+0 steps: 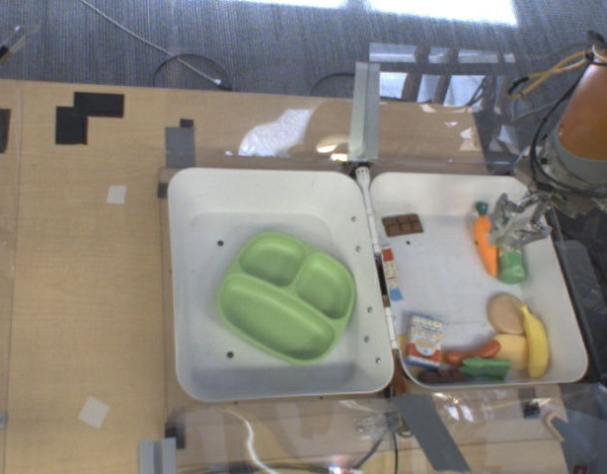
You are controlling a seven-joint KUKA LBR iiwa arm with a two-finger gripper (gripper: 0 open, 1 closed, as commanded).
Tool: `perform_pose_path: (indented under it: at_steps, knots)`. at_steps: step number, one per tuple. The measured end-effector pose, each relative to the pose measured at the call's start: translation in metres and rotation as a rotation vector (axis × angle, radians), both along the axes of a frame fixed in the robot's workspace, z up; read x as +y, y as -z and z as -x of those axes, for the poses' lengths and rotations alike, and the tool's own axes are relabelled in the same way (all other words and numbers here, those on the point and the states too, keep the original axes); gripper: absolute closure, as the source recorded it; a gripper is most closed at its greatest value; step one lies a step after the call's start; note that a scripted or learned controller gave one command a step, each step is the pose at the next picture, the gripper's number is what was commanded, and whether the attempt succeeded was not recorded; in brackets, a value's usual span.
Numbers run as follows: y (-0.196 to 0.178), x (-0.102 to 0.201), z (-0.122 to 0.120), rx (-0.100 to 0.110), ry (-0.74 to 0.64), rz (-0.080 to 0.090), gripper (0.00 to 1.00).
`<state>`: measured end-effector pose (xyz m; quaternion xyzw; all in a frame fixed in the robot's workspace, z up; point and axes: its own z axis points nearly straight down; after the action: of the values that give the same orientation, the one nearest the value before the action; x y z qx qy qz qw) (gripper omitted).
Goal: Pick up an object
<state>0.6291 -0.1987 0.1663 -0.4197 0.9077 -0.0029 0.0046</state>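
Here, smooth orange carrot (487, 245) (tapered) beside metallic jaws (515, 227).

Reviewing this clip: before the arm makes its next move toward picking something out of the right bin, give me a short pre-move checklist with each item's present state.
1. Gripper is over the right bin: ok, at its far right side.
2. A target lies close by: ok, the orange carrot and a small green piece sit right beside it.
3. Something is held between the fingers: cannot tell, the metal parts blur together.
4. Finger opening: cannot tell.
5. Other objects stay out of the way: ok, the banana and small box lie at the near end.
6. Green divided plate is apart from the action: ok, it lies in the left bin.
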Motion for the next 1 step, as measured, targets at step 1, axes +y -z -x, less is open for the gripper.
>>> perform_pose_path:
  at_steps: [1]
  knots:
    - [0.0762,0.0547,-0.0200,-0.003,0.311,-0.006,1.00]
